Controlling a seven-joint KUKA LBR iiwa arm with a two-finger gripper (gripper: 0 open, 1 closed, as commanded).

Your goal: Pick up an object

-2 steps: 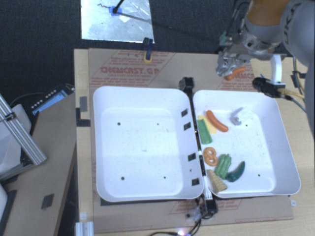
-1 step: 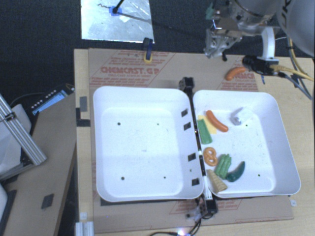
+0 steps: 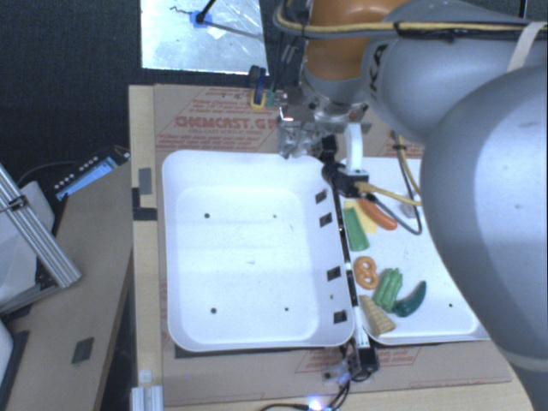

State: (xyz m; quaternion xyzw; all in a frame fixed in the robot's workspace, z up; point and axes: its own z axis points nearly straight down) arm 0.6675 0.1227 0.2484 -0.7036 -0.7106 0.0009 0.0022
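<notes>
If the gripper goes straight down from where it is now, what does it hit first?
Probably the left bin, at its far rim near the back corner, or the bare floor just inside it. The gripper hangs over that edge, but the slanted view leaves depth unclear.

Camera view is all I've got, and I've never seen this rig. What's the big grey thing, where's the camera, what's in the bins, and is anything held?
The big grey shape with the orange band is a robot arm, reaching in from the right. Its hand hangs over the far rim of the left bin. The one camera is fixed above the bench and looks down at a slant. The small things lie in the right bin: a green stick, an orange carrot-like piece, an orange pretzel, a ridged green piece, a dark green curved piece and a tan cone. I cannot tell whether the hand holds anything.
</notes>
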